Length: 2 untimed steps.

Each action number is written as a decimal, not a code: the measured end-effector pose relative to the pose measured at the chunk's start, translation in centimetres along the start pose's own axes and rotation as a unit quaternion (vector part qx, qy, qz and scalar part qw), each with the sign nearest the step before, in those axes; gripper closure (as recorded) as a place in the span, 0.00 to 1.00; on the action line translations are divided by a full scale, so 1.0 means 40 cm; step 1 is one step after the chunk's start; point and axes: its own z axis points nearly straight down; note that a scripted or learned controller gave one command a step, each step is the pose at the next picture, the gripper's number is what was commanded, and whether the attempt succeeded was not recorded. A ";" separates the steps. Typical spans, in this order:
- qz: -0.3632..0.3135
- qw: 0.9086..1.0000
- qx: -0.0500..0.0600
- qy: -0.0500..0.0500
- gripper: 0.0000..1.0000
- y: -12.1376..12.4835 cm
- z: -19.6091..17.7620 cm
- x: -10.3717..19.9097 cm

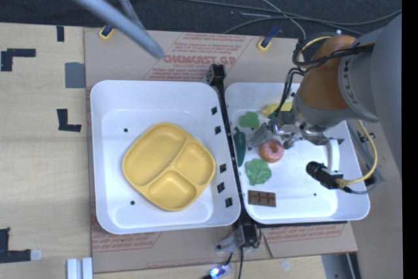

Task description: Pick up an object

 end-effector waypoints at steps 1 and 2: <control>0.000 1.000 -0.002 -0.001 0.00 0.000 0.068 -0.002; -0.001 1.000 -0.002 0.000 1.00 0.001 0.041 0.001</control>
